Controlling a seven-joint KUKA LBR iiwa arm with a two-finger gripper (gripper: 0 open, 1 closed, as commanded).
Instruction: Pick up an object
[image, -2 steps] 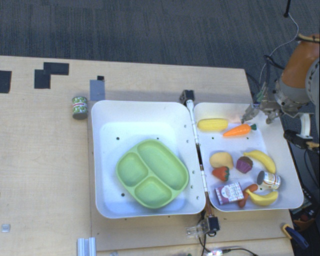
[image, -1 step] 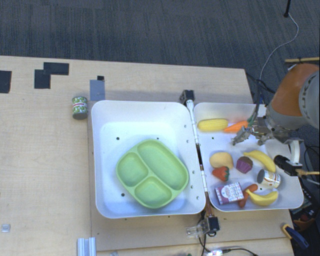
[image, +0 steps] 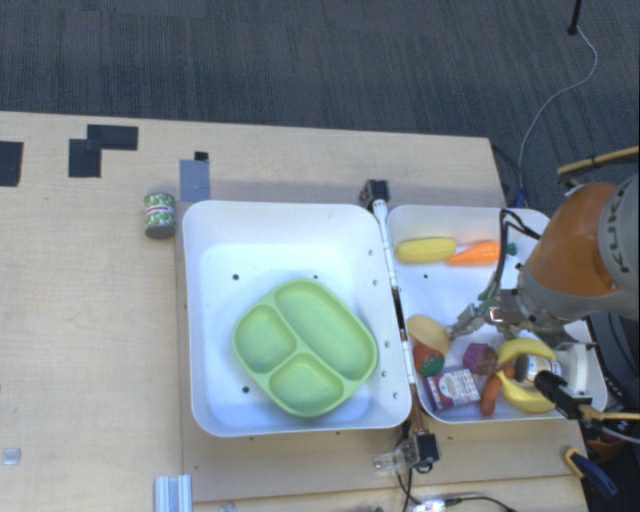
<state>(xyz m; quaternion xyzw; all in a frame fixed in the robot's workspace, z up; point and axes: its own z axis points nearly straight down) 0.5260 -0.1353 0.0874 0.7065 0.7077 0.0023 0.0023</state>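
Green sectioned plate (image: 305, 347) in left bin (image: 215, 400), open white floor around. In right bin (image: 440, 285): yellow corn (image: 425, 249) and carrot (image: 472, 254) along far wall, open floor below, then crowded near edge with banana (image: 525, 372). Gripper (image: 478, 318) over that clutter; finger spread impossible to tell.
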